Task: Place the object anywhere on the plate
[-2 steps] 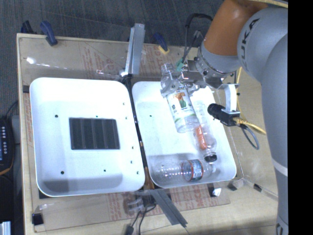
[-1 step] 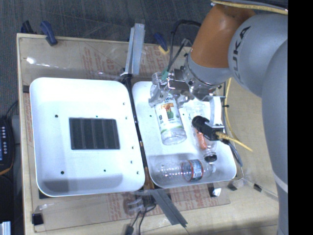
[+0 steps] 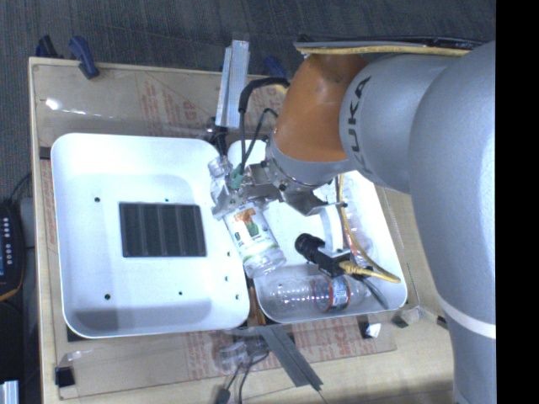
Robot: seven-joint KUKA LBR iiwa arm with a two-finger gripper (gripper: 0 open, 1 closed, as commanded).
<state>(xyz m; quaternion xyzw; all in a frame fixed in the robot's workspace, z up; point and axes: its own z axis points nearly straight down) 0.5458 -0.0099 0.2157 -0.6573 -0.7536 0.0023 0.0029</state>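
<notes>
Camera view: the claw point(image 3: 229, 194) hangs over the seam between the bins, gripping a small labelled bottle point(image 3: 253, 241) by its neck, clear for carrying. The dark ribbed plate point(image 3: 162, 230) waits in the left bin point(image 3: 76, 162).

The arm point(image 3: 404, 99) covers most of the right bin point(image 3: 389, 251) at centre right of the frame, hiding that bin's upper part and whatever lies there. The claw point(image 3: 240, 194) is too cluttered with cables to make out how its tips stand. The arm itself is cut off at the right edge. A dark device point(image 3: 8, 242) at the left edge is cut off too. The small label on the bottle point(image 3: 253, 238) is unreadable.
</notes>
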